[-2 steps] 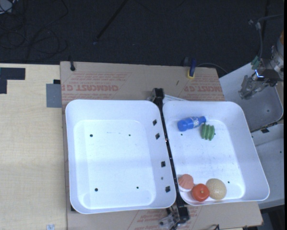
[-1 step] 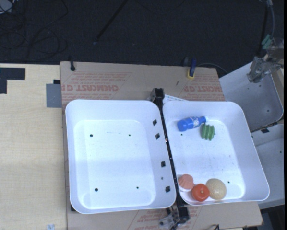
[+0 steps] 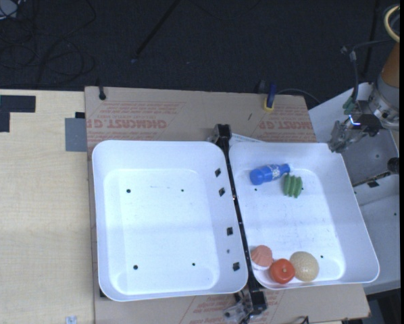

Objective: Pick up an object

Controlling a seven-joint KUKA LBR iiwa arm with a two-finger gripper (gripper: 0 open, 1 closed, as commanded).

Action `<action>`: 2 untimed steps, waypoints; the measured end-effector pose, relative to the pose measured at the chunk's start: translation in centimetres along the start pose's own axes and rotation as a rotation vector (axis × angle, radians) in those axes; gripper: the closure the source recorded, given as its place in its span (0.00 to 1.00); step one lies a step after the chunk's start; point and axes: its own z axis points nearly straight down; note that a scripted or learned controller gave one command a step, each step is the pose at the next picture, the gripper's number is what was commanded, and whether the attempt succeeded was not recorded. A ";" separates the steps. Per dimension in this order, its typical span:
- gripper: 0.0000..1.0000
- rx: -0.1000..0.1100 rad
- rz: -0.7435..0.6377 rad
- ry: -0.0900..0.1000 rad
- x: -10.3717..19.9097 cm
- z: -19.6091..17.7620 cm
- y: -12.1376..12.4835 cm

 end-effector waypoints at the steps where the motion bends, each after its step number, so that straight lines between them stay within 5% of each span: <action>1: 1.00 -0.018 -0.004 -0.005 -0.4 -6.7 0.5; 2: 1.00 -0.020 -0.003 -0.006 -0.5 -14.6 0.4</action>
